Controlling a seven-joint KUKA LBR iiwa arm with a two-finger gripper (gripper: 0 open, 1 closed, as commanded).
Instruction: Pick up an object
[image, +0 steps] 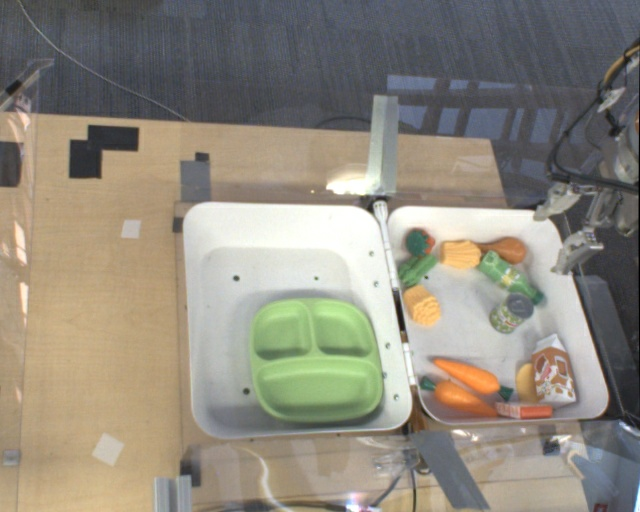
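Note:
The right bin (575, 330) holds several toy foods. A red strawberry (420, 241), a green pepper (417, 269), a yellow corn piece (460, 254) and an orange drumstick (506, 249) lie along its far side. A green bottle (508, 277) and a small can (512, 314) sit mid-bin, with another corn piece (424, 306) to the left. Two carrots (466, 376) and a small carton (552, 376) lie near the front. My gripper (564, 228) hangs over the bin's far right corner, open, with nothing between its fingers.
The left bin (220, 260) holds a green divided plate (315, 358). A metal post (382, 145) stands behind the seam between the bins. Cables hang at the upper right by the arm (625, 150).

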